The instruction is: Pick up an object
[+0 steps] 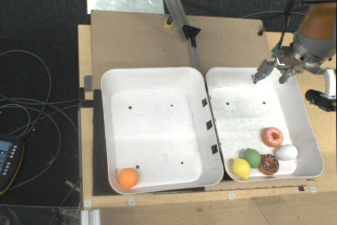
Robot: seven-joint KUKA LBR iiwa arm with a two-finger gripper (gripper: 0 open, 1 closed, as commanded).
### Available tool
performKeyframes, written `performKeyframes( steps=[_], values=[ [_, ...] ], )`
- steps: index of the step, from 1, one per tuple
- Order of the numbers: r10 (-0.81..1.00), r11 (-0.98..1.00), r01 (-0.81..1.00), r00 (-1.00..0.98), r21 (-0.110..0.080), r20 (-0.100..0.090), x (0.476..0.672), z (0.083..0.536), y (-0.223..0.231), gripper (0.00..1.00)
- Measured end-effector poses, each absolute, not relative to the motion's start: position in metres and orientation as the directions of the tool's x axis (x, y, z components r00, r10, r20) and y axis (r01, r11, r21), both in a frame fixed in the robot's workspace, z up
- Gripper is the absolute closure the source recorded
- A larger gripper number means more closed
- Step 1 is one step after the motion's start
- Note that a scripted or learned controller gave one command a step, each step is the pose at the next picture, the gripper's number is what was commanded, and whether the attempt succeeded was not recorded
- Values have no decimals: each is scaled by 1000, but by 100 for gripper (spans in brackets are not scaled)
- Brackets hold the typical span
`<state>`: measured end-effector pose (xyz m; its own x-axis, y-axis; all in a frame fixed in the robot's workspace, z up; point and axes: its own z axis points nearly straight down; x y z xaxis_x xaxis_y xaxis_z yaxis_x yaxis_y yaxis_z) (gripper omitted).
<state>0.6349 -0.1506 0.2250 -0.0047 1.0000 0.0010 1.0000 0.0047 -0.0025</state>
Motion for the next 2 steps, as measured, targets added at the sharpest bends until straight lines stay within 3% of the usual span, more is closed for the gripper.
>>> performKeyframes(
  steps=[1, 2],
  values=[
    [1000, 7, 1000, -7, 1, -1, 636, 227, -151, 0],
    [1000, 7, 1000, -7, -3, 1, 630, 175, -141, 0]
  ],
)
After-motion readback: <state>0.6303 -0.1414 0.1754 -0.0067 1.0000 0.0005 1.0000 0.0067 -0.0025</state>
